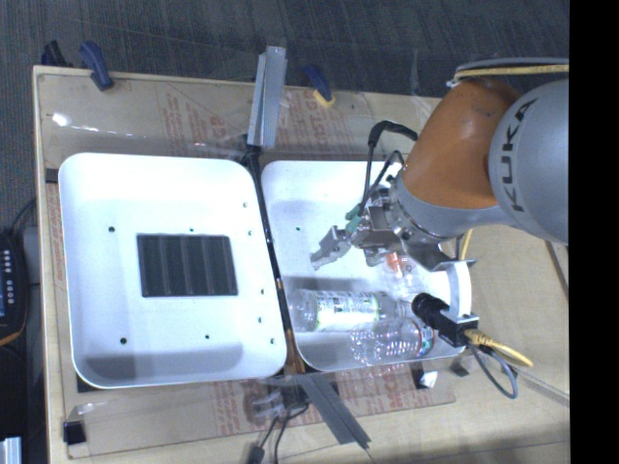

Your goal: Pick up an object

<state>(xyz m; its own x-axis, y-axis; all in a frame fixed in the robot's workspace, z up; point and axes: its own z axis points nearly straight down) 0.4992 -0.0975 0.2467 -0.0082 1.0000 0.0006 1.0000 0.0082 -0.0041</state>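
The arm's gripper (331, 246) hangs over the middle of the right bin (290, 187), with nothing seen between its jaws; whether they stand apart or together I cannot tell from this slant. The likely targets lie along the near wall of that bin: two clear plastic bottles, one with a pale label (338, 310) lying on its side, and a second, more crumpled one (392, 341) just beside it toward the corner, partly behind the wrist's black fitting. A small orange-and-white item (394, 260) sits under the wrist, too hidden to name. The risks, as I judge them: the bottles are smooth, round and light, so a closing grip could squirt one sideways or roll it; they lie tight to the wall, leaving little room for a finger on that side; and the two touching could be nudged together. The left bin (87, 191) holds one dark ribbed rectangular panel (187, 265). Two bins rest on the surface (145, 100).
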